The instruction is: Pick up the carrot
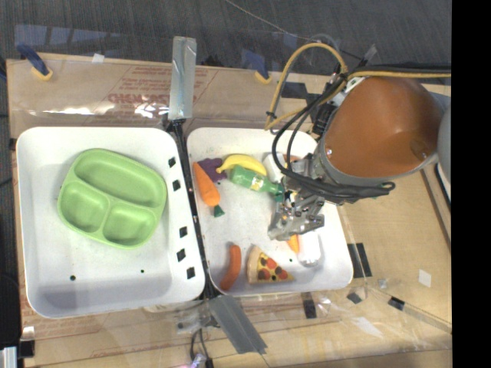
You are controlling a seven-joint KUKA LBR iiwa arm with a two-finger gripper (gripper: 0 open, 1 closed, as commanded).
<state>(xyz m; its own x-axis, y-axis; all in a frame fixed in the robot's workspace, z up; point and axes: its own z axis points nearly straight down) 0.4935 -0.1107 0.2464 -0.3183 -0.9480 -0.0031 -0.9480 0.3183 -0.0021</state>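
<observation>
Orange carrot (207,185) lying flat, right bin's left side.

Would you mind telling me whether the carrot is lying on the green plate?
No, the carrot lies in the right bin near its left wall, while the green plate sits in the left bin.

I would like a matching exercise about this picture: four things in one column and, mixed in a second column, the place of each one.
Things:
1. green divided plate
2. carrot
3. pizza slice
4. banana

Places:
A. right bin, near its front edge
B. right bin, close to the divider between the bins
C. left bin
D. right bin, toward its back, above a green bottle

Pairs: 1-C, 2-B, 3-A, 4-D
</observation>
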